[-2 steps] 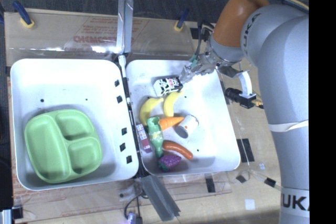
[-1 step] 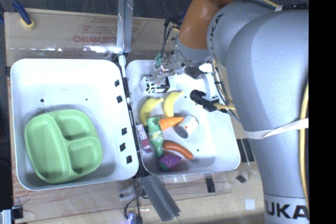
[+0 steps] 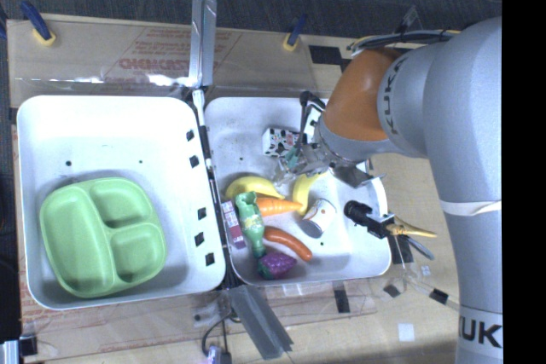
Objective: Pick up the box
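Left bin [image 3: 34, 124]: you see a green divided tray [image 3: 102, 234]. Right bin [image 3: 226, 119]: small box [image 3: 231, 223] lies flat against the left wall, beside green bottle [image 3: 252, 222], banana [image 3: 252, 185], carrot [image 3: 280, 205]. Tool [image 3: 294, 151] sits low over the bin's upper middle; its opening you cannot tell.

pincer [image 3: 300, 151] fingertips lost among clutter, box unidentifiable

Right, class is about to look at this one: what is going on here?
A grey robot arm reaches from the right into the right bin, its gripper low over a small patterned box near the bananas. Whether it grips the box is unclear. The left bin holds a green divided tray.
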Controlling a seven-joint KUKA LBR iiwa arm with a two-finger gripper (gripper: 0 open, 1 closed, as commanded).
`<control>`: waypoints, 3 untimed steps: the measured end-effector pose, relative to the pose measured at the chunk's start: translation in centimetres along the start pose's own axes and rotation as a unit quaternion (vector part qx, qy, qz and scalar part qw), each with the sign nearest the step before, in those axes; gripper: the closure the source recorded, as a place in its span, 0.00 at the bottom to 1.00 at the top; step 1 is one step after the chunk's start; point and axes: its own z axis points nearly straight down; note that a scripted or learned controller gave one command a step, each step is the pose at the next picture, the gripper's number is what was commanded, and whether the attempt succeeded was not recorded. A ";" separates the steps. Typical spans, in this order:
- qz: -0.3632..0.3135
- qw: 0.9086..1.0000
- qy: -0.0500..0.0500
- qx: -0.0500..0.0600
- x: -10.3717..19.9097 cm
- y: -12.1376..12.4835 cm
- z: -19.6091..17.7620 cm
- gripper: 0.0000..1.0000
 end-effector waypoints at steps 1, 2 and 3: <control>0.198 0.980 0.005 0.005 -3.7 -6.1 0.4 1.00; 0.222 0.975 0.001 0.004 3.6 -7.1 -3.2 1.00; 0.223 0.975 0.001 0.003 9.6 -7.9 -9.7 1.00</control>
